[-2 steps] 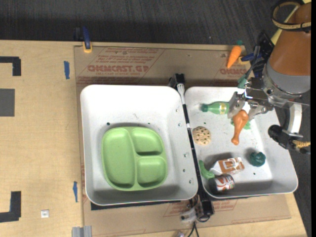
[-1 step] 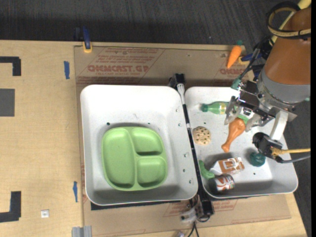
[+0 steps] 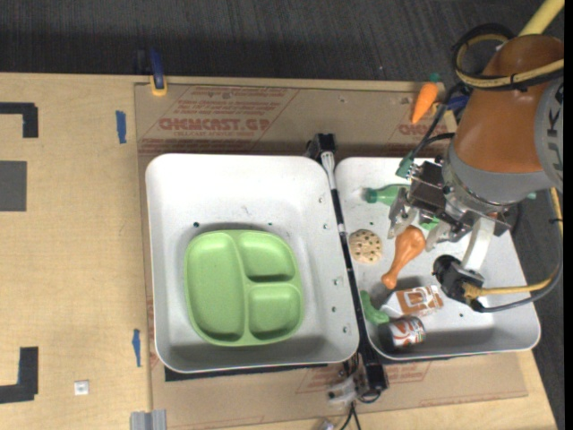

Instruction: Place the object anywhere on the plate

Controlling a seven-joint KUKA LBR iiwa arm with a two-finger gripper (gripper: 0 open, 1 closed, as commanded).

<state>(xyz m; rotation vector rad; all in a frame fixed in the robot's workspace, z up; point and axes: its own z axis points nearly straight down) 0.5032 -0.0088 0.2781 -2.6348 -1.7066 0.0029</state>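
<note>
Two white bins sit side by side on the table. The left bin (image 3: 170, 240) holds one green divided plate (image 3: 242, 285). The right bin (image 3: 510, 321) holds one cookie (image 3: 364, 245), one drumstick (image 3: 405, 253), one can (image 3: 407, 331) and a green item (image 3: 385, 193). The jaws (image 3: 414, 222) hover by the drumstick's thick end; their spread cannot be told.

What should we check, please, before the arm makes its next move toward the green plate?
1. Green plate lies flat in the left bin: ok.
2. Plate compartments free for a drop: ok.
3. Pincer over the right bin, at the orange drumstick: ok.
4. Drumstick held between the fingers: cannot tell.
5. Cookie lies apart from the drumstick: ok.
</note>
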